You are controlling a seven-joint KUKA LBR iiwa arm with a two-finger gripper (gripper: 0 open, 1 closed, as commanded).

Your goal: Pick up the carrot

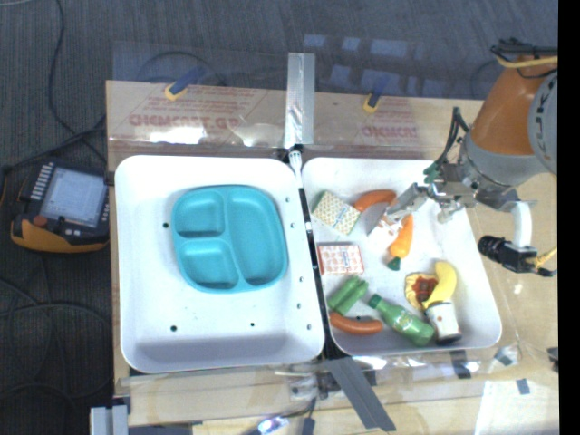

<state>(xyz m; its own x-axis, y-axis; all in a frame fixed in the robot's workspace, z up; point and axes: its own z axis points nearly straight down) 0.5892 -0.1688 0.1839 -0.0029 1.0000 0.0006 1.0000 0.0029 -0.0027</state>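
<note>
The carrot (pixel 401 238) is small and orange with a green end pointing down, and it lies tilted in the right bin (pixel 480 270), near the upper middle. The gripper (pixel 396 214) is just above the carrot's top end. If its fingers are apart or closed cannot be told here.

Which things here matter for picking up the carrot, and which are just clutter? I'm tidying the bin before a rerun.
Job in hand: carrot; gripper just above it.

Lying about: banana, green bottle, sausage, two small cartons, blue divided tray in the left bin.
</note>
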